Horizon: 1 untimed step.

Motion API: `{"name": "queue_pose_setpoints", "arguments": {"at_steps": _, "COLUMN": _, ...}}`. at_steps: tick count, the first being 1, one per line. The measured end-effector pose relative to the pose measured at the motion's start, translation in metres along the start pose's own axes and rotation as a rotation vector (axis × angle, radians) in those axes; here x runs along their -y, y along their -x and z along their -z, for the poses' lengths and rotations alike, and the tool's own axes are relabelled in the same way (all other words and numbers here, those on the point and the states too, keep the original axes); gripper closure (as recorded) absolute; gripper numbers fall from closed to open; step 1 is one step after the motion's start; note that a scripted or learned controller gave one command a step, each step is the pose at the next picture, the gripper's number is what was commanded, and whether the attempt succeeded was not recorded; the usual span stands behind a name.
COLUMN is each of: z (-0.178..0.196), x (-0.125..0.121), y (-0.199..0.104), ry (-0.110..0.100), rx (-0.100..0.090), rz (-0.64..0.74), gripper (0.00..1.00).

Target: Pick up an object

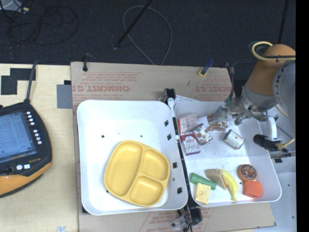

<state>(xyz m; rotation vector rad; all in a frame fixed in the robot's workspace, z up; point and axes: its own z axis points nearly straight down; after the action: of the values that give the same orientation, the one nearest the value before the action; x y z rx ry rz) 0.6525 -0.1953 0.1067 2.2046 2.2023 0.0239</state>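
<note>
My gripper (223,115) reaches down from the right into the back of the right bin (270,178), low over its floor. Just in front of it lie a small snack packet (203,134) and a short silver can (234,139) on its side. Left of the gripper are a red-and-white packet (188,122) and a dark red carton (191,144). Along the bin's front lie a chocolate donut (247,172), an orange block (252,189), a banana (231,183), a green piece (202,180), a yellow cheese wedge (203,193) and a brown wedge (215,175).
The left bin (96,129) holds a yellow divided plate (136,173). A teach pendant (19,144) rests on the bench at far left. The grey arm with its orange band (268,69) stands over the right bin's back right corner.
</note>
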Motion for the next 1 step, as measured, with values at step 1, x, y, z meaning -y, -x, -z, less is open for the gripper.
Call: {"name": "queue_pose_setpoints", "arguments": {"at_steps": 1, "z": 0.0144, "x": -0.0027, "y": 0.0016, "ry": 0.007, "rx": 0.007, "rz": 0.003, "gripper": 1.0}}
